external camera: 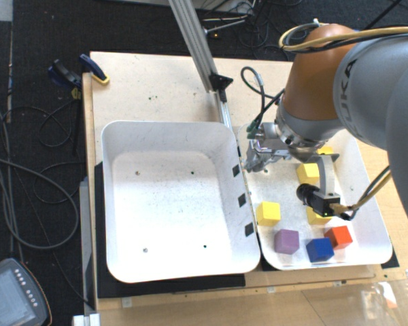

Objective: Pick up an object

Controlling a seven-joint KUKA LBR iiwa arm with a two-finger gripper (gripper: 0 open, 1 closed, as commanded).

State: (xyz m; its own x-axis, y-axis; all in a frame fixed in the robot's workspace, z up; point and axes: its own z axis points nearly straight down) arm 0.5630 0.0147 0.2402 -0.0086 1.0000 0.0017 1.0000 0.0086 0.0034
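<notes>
Gripper [264, 156] low over the right bin [367, 250], near its upper-left corner; its opening cannot be told. The cubes lie toward the view's bottom-right of it: the nearest yellow cube [268, 212] just below, purple cube [286, 241] farther.

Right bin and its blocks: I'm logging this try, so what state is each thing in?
Purple cube: resting on bin floor, free.
Blue cube: on floor, touching orange cube.
Yellow cube: on floor, apart.
Yellow block: partly hidden under arm.
Claw: low in right white bin, holding nothing visible.
</notes>
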